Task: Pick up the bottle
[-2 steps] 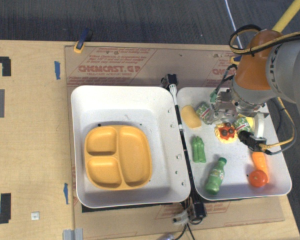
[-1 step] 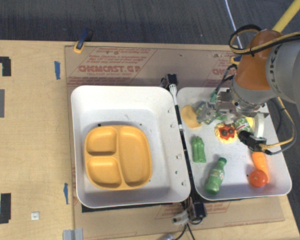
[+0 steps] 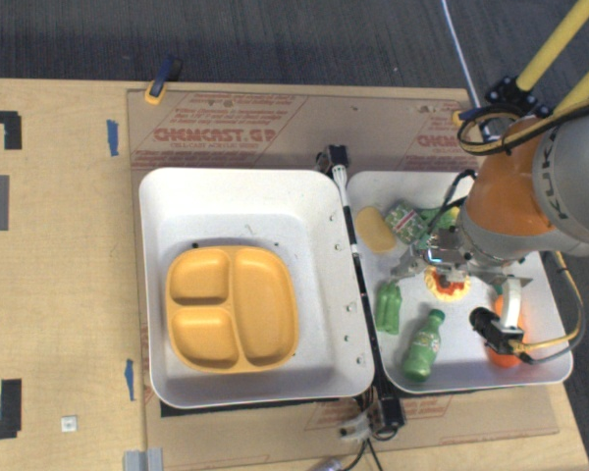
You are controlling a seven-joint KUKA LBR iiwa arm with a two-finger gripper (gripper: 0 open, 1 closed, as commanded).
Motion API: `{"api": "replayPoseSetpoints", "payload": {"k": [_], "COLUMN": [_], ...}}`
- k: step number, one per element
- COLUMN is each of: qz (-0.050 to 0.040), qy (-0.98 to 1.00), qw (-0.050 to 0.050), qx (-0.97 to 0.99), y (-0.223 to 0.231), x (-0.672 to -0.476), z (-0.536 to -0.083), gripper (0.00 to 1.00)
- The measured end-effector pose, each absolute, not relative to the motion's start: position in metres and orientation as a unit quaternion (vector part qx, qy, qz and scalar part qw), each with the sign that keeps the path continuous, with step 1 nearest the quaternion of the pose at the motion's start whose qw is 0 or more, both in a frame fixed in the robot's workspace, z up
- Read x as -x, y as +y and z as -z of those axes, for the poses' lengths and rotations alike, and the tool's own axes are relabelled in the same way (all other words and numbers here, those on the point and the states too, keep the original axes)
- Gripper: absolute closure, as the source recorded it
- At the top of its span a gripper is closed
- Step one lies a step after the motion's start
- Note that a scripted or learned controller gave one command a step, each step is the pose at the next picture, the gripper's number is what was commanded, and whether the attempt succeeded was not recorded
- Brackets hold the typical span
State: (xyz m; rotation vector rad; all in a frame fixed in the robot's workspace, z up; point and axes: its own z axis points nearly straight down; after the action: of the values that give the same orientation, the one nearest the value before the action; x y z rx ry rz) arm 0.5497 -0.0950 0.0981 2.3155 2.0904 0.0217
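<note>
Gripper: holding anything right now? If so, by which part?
Cannot tell. The gripper is down in the right bin over a small orange-and-yellow item, and the wrist hides any grip. Both green bottles lie apart from it.

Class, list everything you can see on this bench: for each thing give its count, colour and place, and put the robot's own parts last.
white bins: two, white, side by side on the bench.
divided tray: one, yellow-orange, three compartments, lying in the left bin.
bottle: one, green, lying near the front of the right bin.
small green item: one, green, left of the bottle, by the right bin's left wall; too small to identify.
pale round item: one, tan, back left of the right bin.
green and red packet: one, beside the tan item.
orange item: one, front right of the right bin, partly hidden.
arm: one, grey with orange band, over the right bin.
gripper: one, above the right bin's middle.
</note>
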Motion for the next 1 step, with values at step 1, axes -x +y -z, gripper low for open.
{"api": "replayPoseSetpoints", "payload": {"k": [1], "qz": [-0.0001], "qy": [0.640], "qw": [0.000], "qx": [-0.768], "y": [-0.0397], "x": [-0.4794], "z": [-0.1845], "gripper": [0.00]}}
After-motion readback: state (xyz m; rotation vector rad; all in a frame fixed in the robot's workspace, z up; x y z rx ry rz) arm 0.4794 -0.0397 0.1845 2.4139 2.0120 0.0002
